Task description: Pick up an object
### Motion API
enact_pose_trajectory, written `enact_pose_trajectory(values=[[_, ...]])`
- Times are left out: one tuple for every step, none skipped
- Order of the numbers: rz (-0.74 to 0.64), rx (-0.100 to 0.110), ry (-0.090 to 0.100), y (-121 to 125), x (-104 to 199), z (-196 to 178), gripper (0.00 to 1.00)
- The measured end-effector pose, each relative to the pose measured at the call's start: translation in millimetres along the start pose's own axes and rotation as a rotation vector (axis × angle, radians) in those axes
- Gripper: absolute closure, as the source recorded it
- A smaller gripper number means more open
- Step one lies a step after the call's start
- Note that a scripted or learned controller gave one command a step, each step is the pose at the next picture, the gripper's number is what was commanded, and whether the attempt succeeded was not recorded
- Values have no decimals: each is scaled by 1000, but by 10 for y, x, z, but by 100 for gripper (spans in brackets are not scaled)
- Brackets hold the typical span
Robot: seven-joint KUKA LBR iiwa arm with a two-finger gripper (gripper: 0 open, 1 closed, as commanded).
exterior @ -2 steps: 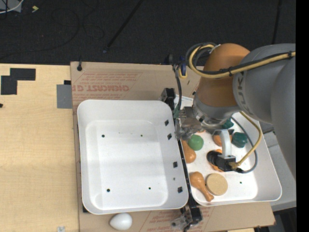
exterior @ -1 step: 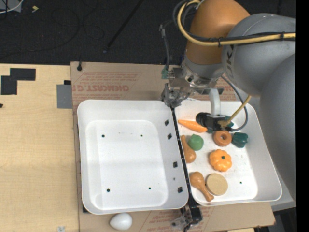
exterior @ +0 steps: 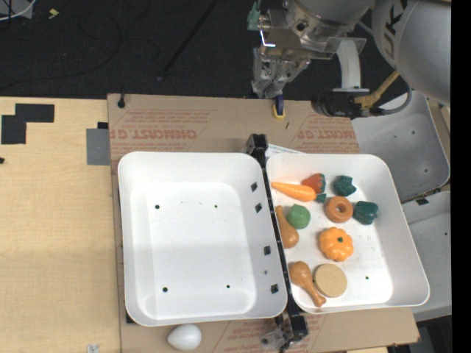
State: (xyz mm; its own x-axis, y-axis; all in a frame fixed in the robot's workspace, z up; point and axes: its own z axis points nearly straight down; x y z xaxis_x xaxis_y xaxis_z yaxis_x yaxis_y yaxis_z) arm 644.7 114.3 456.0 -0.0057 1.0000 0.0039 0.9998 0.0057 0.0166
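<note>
I keep the gripper [exterior: 274, 87] high behind the right bin [exterior: 412, 271]; if its fingers are wide or narrow, I cannot tell, the shapes blur together. The toys lie crowded in this bin: carrot [exterior: 293, 190], donut [exterior: 338, 209], pumpkin [exterior: 335, 244]. A descent may touch two neighbours and slip. The arm [exterior: 397, 20] is cut off.

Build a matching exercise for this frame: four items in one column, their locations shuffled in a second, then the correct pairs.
Items
1. carrot
2. pumpkin
3. white egg
4. claw

Places
A. outside the bins, in front of the left bin
B. raised behind the bins, above the cardboard
C. far end of the right bin, near the divider
D. middle of the right bin, below the donut

Pairs: 1-C, 2-D, 3-A, 4-B
</note>
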Motion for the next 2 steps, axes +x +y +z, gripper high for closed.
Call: enact_pose_trajectory(values=[[3, 10, -3, 7, 108, -878, 100], [12, 24, -6, -5, -700, -559, 100]])
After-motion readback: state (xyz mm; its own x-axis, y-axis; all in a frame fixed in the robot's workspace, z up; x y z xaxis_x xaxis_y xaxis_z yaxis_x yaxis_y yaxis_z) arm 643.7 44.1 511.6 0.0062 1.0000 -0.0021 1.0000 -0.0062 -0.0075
